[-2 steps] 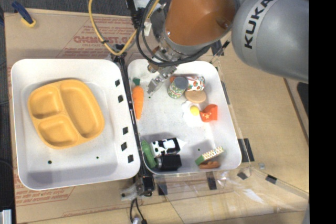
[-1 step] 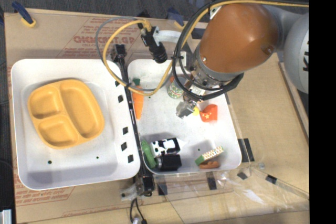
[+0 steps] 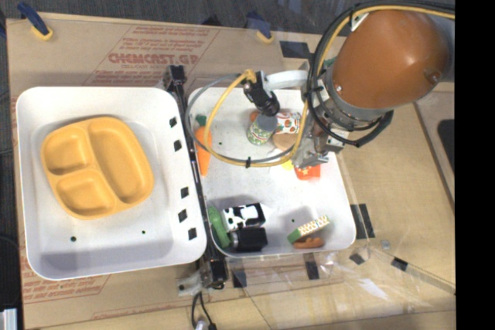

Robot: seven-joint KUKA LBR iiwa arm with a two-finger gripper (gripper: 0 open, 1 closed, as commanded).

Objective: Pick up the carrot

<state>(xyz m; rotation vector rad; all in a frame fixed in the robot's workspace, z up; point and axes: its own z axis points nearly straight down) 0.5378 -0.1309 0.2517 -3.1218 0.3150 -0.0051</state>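
The carrot (image 3: pixel 203 147), orange with a green top, lies along the left wall of the right bin (image 3: pixel 340 197), its green end pointing to the back. My gripper (image 3: pixel 312 156) hangs below the orange-banded wrist over the right side of that bin, well to the right of the carrot and apart from it. A small red-orange object (image 3: pixel 308 171) sits right under the gripper's tip; the wrist hides how the two meet.
A green-labelled jar (image 3: pixel 261 132) and a round tan piece (image 3: pixel 286 140) stand mid-bin. A black-and-white toy (image 3: pixel 244 216), a green item (image 3: pixel 216 225) and a hot-dog-like toy (image 3: pixel 309 233) lie at the front. The left bin (image 3: pixel 46 259) bears a yellow divided plate (image 3: pixel 96 165).
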